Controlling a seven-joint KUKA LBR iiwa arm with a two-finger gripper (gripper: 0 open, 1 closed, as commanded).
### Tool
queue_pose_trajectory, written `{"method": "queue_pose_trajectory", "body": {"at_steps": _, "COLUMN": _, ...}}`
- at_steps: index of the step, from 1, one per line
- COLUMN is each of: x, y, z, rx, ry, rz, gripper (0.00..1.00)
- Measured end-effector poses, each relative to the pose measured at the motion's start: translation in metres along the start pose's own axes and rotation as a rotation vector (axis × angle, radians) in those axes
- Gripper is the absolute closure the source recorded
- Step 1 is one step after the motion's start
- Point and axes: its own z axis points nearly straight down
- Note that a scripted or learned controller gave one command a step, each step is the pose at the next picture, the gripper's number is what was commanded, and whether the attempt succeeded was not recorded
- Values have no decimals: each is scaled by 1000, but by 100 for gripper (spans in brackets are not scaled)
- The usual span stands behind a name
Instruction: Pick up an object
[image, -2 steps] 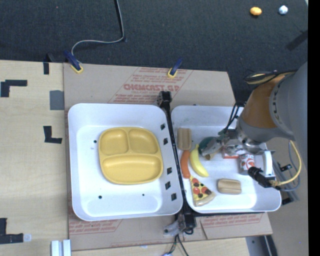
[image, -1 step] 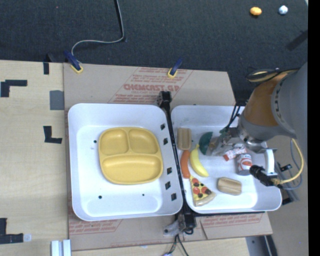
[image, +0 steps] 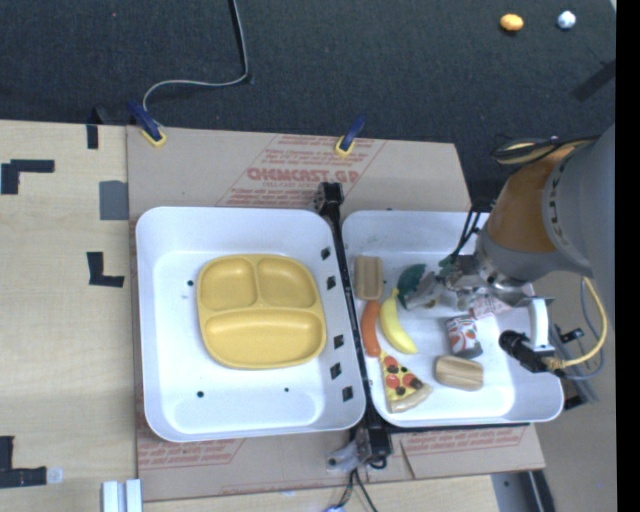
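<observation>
Camera view: the left bin (image: 160, 330) holds a yellow divided plate (image: 262, 310). The right bin (image: 530, 400) holds the hand (image: 440, 290), finger state indeterminate. Beside the hand lies a green item (image: 411, 280); further off lie a banana (image: 397, 328), carrot (image: 370, 328), pizza slice (image: 402, 384), bread roll (image: 459, 373) and small carton (image: 463, 336).
</observation>
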Motion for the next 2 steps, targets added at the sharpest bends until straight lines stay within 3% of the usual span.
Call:
{"method": "queue_pose_trajectory", "body": {"at_steps": 1, "x": 25, "y": -58, "z": 12, "rx": 10, "ry": 4, "rz": 2, "gripper": 0}}
{"method": "queue_pose_trajectory", "body": {"at_steps": 2, "x": 24, "y": -57, "z": 2, "rx": 8, "ry": 2, "rz": 3, "gripper": 100}}
